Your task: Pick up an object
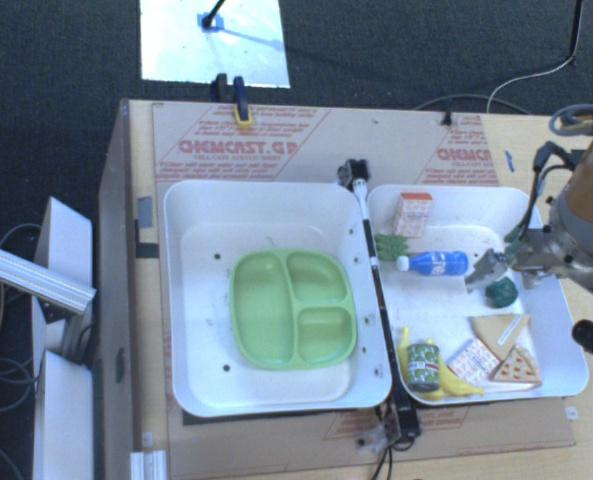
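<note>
The claw [498, 268] hangs low over the right bin [551, 328], its fingers spread open, with a dark green object [501, 292] just below it on the bin floor, not gripped. A blue bottle [434, 263] lies just beside, and a green divided plate [293, 307] sits in the left bin [191, 268].

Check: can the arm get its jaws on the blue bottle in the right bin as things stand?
Probably yes. The blue bottle lies on its side on bare bin floor, apart from the small carton behind it, with nothing on top. The gripper hovers just beside its far end, above a dark green object.
</note>
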Tool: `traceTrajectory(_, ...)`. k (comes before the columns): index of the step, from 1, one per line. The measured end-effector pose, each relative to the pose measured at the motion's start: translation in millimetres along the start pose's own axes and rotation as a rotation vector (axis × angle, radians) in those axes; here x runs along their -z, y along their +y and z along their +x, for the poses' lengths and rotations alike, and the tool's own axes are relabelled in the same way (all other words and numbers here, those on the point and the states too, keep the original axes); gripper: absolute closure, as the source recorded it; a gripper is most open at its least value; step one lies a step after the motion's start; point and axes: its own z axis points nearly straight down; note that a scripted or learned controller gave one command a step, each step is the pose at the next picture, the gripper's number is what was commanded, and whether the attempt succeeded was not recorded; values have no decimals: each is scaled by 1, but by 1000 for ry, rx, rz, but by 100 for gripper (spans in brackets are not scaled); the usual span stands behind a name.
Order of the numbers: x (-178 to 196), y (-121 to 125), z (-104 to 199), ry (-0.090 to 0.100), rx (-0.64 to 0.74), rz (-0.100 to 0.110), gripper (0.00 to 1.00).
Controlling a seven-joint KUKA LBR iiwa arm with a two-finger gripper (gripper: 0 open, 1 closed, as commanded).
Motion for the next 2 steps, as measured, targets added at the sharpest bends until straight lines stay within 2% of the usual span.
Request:
traceTrajectory(1,28,59,-19,-1,1,-2,0)
traceTrajectory(2,-60,66,-77,-1,-2,2,0)
